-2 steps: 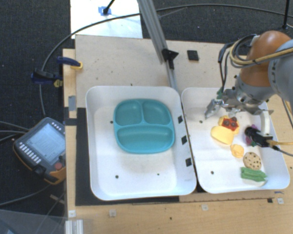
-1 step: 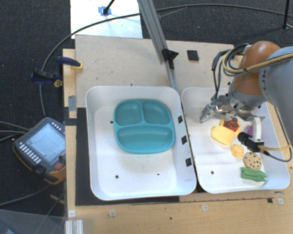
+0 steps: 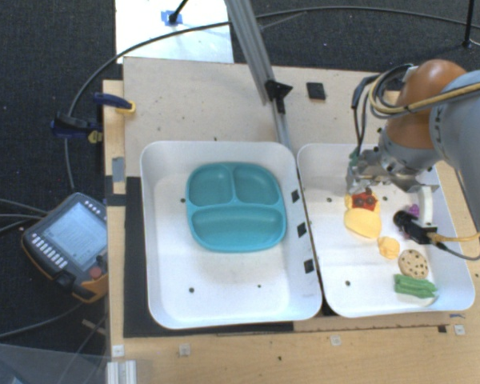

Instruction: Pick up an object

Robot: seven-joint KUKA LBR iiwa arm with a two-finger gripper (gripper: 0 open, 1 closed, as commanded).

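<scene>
Grey arm's end effector (image 3: 363, 189), grip state unclear, hovers over red toy (image 3: 365, 202).

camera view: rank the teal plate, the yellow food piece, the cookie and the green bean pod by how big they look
1. teal plate, by far
2. yellow food piece
3. green bean pod and cookie look alike; unranked.

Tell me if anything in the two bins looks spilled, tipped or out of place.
Nothing stands out. The teal divided plate lies flat in the left bin; the toy foods, including a cookie and green piece, sit loosely in the right bin.
</scene>
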